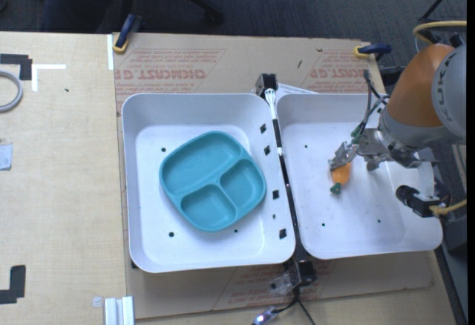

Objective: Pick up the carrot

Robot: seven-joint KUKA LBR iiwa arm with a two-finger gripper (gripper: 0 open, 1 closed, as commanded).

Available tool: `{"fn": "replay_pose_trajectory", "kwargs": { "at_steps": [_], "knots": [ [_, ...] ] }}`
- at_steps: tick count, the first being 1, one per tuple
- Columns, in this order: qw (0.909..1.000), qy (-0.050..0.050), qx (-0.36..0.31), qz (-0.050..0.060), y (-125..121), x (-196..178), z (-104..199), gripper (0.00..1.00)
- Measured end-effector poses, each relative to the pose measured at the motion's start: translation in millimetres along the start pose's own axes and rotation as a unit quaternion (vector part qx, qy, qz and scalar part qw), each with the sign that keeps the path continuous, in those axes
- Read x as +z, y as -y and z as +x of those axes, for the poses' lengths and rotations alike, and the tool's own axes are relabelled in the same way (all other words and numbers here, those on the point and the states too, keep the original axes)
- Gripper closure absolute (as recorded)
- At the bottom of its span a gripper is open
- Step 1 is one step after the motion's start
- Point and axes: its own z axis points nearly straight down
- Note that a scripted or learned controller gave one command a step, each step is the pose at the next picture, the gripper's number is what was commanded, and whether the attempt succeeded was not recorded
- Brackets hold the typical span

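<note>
- Lying in the right bin (386, 238), the carrot (339, 176) runs roughly twelve to six o'clock, green top toward six.
- Gripper (343, 160) sits at the carrot's twelve o'clock end, touching it; whether the fingers clasp it, I cannot tell.
- Left bin (141, 238) holds a teal divided plate (213, 181), three compartments.

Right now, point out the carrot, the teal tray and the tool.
carrot (340, 175): camera view, orange body, right bin.
teal divided tray (213, 180): camera view, central ridge, left bin.
tool (343, 161): camera view, fingertips at the carrot's upper end.
</note>
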Motion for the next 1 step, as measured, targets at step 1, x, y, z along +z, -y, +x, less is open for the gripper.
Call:
{"fn": "replay_pose_trajectory", "kwargs": {
  "at_steps": [1],
  "knots": [
    [1.0,0.0,0.001,-0.001,-0.5,-10.3,-0.1,1.0]
  ]
}}
